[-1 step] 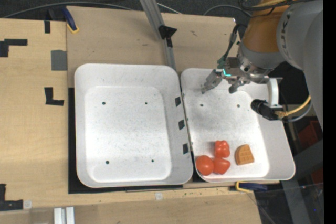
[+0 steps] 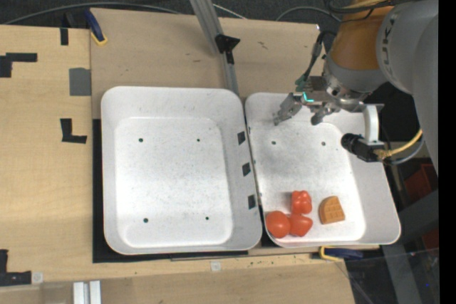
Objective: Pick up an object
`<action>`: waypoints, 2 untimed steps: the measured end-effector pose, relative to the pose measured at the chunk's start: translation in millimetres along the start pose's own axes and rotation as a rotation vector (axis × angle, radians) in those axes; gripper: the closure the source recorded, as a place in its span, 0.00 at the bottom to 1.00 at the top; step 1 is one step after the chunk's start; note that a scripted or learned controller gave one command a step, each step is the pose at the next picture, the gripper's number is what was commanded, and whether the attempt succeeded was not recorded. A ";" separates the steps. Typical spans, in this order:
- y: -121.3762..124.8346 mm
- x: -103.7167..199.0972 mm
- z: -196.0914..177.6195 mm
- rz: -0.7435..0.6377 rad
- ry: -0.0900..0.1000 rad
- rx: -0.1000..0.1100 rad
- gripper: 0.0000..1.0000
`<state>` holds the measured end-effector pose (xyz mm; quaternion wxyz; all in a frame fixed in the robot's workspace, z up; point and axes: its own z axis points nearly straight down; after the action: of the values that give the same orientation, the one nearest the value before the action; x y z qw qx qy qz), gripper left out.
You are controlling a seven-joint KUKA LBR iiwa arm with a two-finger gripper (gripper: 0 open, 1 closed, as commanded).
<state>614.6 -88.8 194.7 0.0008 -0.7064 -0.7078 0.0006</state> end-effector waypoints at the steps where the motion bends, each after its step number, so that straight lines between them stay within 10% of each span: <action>1: 3.4 -2.2 41.9 0.000 -0.001 0.000 0.00; 2: 2.4 -7.7 87.2 0.001 -0.001 0.004 0.00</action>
<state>616.8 -96.5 107.5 0.0018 -0.7068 -0.7074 0.0024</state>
